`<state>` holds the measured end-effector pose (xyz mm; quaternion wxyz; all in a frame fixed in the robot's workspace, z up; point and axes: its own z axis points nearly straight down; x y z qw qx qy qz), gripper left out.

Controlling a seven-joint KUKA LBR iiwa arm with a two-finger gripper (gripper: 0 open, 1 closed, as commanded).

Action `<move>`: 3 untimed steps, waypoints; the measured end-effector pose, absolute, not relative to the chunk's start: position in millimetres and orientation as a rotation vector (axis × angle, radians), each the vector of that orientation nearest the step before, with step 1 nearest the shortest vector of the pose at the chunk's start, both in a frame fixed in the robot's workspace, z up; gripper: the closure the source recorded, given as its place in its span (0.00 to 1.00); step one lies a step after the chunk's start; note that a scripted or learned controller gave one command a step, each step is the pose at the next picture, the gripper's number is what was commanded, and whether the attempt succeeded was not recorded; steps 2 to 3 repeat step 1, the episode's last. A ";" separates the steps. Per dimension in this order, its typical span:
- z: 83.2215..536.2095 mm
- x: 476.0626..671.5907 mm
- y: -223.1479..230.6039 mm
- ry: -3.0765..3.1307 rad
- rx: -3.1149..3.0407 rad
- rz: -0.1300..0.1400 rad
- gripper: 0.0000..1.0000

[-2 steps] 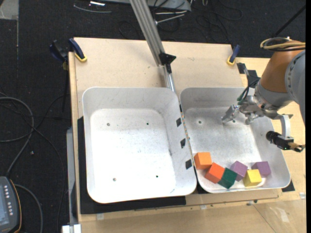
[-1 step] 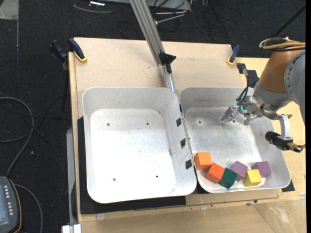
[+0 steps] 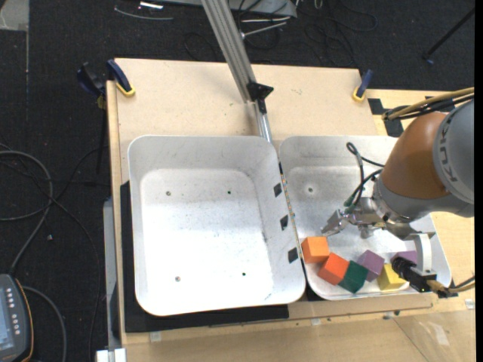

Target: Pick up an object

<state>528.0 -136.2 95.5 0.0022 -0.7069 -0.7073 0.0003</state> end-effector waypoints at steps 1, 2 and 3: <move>95.9 558.7 -215.9 -2.220 -2.232 0.002 0.00; 95.9 558.7 -215.9 -2.220 -2.232 0.002 0.00; 95.9 558.7 -215.9 -2.220 -2.232 0.002 0.00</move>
